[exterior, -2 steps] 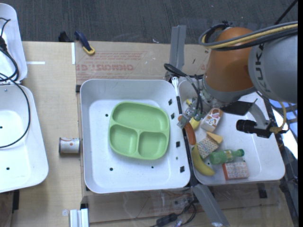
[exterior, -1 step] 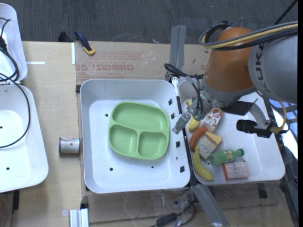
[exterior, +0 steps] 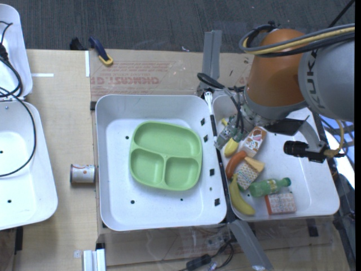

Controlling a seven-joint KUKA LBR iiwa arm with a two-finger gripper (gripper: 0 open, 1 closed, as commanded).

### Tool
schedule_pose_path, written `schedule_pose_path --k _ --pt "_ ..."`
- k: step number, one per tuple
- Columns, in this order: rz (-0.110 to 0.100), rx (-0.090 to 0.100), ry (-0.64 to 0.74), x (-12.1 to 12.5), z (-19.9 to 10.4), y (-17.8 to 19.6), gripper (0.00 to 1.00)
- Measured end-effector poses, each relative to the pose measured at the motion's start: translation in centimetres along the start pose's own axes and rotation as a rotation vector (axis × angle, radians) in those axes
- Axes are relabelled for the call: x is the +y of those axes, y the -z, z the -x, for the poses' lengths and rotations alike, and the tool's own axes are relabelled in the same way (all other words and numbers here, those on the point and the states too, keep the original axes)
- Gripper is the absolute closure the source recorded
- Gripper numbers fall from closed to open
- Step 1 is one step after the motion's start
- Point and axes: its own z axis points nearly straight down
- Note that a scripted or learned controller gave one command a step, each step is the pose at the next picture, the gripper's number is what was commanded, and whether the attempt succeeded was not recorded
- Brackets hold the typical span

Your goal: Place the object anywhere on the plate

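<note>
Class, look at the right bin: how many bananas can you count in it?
2. One banana lies along the right bin's left front edge, below the other toys. A smaller banana sits farther back, just under the arm. More may be hidden beneath the arm.

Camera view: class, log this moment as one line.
arm: over right bin | plate: left bin, bare | banana, bottle: right bin | placed: no

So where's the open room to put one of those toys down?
On the green plate: all three compartments are bare, as is the left bin's white floor around it. The right bin is crowded, toys piled beneath the arm; its right side has some bare floor.
</note>
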Motion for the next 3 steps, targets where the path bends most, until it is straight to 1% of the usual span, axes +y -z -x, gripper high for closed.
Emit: schedule_pose_path --k 1,2,3 --pt "0.0 0.0 0.026 5.1 -4.4 -0.9 1.0" --pt "0.0 0.0 0.262 5.9 -9.0 0.0 1.0" --pt "0.0 0.0 0.427 0.5 -11.5 2.6 1.0"
